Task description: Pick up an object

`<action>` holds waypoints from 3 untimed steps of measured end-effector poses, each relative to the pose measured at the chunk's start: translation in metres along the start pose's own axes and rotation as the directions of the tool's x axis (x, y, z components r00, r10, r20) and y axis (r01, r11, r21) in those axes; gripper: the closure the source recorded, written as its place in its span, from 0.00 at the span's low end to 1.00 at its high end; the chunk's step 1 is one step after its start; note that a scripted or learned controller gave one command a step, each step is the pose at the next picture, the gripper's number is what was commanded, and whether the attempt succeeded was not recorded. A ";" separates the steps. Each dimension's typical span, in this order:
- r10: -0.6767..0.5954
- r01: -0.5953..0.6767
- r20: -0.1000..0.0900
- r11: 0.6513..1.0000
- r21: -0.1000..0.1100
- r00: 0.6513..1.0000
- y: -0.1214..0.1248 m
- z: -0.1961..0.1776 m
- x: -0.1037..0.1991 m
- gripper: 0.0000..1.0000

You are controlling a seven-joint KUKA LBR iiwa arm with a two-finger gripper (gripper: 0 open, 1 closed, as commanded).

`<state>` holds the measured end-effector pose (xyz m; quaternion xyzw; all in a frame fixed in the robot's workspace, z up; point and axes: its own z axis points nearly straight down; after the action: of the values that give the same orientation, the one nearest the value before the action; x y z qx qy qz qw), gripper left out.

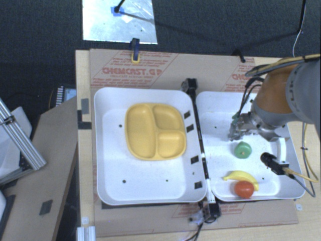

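- Bench (165, 64) topped with a brown printed board.
- Two shallow white bins side by side on it: left bin (113, 185), right bin (215, 104).
- Yellow clamp (135, 50) at the board's far edge.

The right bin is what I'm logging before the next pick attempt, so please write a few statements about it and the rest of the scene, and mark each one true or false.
1. The yellow divided plate lies in the left bin. True.
2. The banana lies in the left bin. False: it lies in the right bin, near the front edge.
3. The red tomato-like fruit sits right against the banana. True.
4. The claw holds the green object. False: the green object rests on the bin floor just below the claw, with nothing seen gripping it.
5. The plate has a single undivided well. False: it has three compartments.
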<state>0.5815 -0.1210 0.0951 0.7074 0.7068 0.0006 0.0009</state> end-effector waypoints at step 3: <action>-0.006 0.006 0.001 1.000 -0.004 1.000 -0.001 -0.147 0.003 1.00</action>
<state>0.5802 -0.1182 0.2416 0.7053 0.7089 0.0019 0.0029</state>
